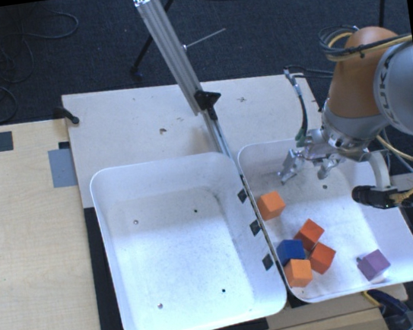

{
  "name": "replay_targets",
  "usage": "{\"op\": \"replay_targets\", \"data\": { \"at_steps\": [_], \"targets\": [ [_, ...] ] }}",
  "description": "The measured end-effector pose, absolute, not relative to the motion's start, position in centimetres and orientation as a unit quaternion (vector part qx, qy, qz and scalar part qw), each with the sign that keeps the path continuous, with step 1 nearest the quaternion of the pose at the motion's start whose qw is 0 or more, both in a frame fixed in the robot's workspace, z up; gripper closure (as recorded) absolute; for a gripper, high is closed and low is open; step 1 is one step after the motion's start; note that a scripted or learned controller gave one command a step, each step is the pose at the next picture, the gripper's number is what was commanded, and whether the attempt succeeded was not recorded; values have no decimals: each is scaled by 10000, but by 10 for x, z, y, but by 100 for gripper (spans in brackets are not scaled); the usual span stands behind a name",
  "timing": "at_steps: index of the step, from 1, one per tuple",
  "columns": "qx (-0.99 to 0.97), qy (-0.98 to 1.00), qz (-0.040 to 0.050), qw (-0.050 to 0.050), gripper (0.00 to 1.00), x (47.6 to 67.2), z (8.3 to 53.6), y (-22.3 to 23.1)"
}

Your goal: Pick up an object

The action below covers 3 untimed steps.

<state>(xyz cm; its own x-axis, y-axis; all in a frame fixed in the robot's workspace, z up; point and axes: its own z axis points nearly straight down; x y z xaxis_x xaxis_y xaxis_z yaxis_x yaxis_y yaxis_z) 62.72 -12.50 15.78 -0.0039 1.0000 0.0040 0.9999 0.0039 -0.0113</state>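
- The gripper (308, 166) hovers over the right bin (403, 246), jaws spread, holding nothing.
- An orange cube (272, 204) lies just below-left of it, apart from the fingers.

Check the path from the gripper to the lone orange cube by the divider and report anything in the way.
Nothing visible blocks it. The gripper hangs over the right bin, and the bin floor between it and the orange cube is bare. The other blocks cluster nearer the camera, off that line.
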Motion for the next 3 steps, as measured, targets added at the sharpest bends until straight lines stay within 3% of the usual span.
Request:
{"op": "replay_targets", "data": {
  "at_steps": [1,2,3],
  "targets": [
    [-7079,-7063,33,51,0,551,125,-131],
    [-7077,-7065,-18,-11,0,512,92,-143],
    [-7097,-7045,-15,-6,100,512,102,-144]
  ]
}}
